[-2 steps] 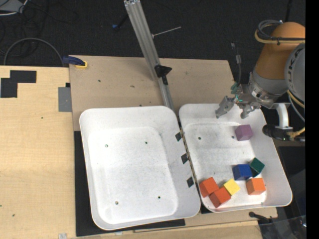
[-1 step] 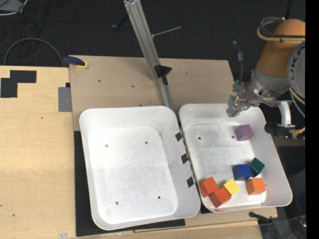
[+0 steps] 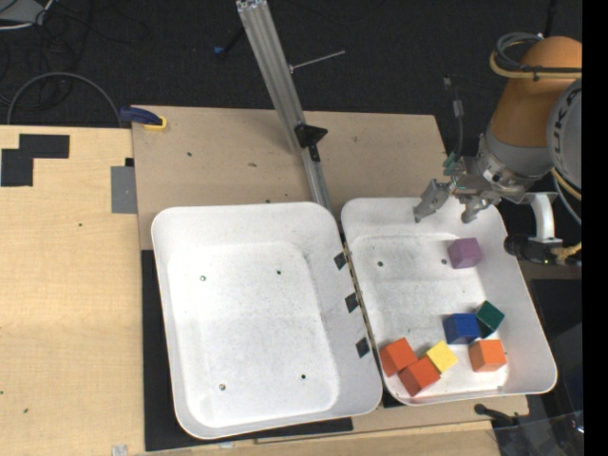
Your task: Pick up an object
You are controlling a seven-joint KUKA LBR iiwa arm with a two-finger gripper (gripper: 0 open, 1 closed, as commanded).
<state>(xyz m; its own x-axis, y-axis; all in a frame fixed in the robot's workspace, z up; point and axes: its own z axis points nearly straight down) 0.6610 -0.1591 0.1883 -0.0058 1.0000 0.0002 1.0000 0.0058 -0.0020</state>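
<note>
My gripper hangs over the far edge of the right bin, open, with nothing between its fingers. Just below and to the right of it lies a purple cube. Along the near side of the same bin lie several blocks: a blue one, a dark green one, an orange one, a yellow one, and two orange-red ones.
The left bin sits beside the right one, with black clips along their shared edge. A slanted aluminium bar rises behind the bins. Wooden bench surface extends to the left and back.
</note>
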